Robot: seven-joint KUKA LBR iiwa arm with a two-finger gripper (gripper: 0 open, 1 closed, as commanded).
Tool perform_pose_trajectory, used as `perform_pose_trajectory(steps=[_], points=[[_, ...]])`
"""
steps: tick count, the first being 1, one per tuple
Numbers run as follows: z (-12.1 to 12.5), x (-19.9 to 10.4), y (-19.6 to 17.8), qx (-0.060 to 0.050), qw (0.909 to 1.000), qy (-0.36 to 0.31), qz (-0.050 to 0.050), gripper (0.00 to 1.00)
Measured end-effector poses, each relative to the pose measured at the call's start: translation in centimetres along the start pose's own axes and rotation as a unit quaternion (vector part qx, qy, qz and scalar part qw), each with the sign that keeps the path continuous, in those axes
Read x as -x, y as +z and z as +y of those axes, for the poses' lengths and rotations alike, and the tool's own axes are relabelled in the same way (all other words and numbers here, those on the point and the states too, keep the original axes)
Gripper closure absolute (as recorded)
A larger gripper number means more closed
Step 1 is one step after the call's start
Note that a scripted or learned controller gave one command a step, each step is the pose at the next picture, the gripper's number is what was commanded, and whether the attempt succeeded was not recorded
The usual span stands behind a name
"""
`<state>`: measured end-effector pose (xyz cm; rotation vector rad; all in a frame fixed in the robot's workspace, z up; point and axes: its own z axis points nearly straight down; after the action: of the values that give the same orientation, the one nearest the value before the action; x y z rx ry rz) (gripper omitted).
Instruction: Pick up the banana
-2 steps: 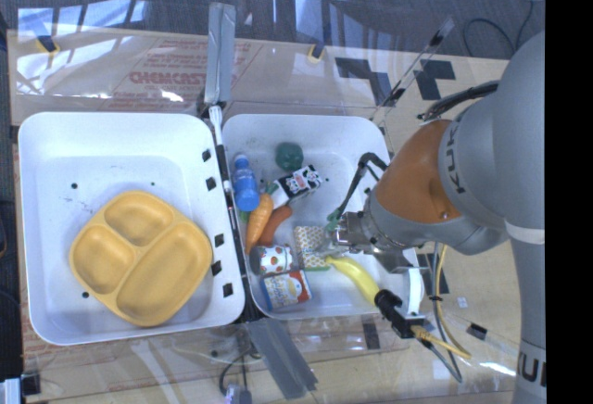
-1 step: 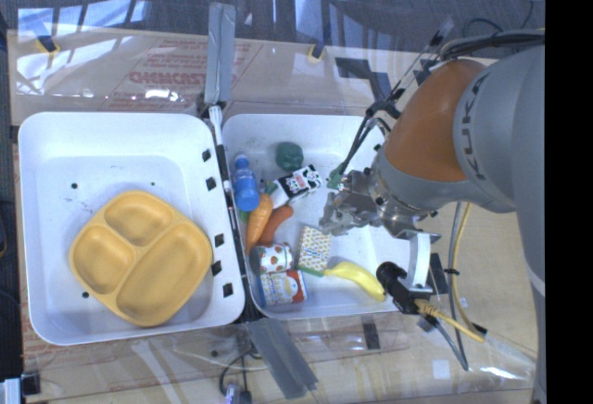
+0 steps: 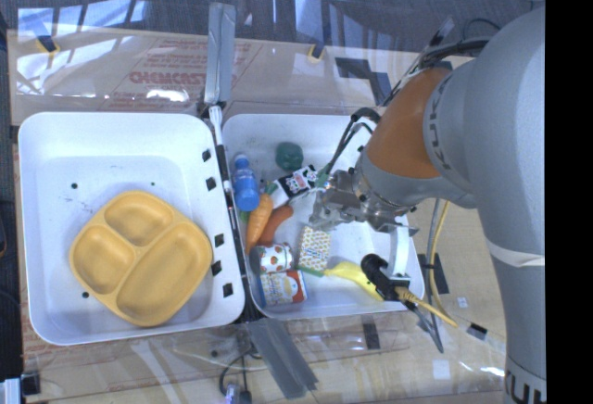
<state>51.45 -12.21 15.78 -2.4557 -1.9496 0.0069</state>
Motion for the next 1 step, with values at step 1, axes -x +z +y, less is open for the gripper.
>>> perform_pose_trajectory(steps=[1], points=[[0.01, -0.01, -0.02, 0.000, 1.0000, 0.000, 0.000, 0.00]])
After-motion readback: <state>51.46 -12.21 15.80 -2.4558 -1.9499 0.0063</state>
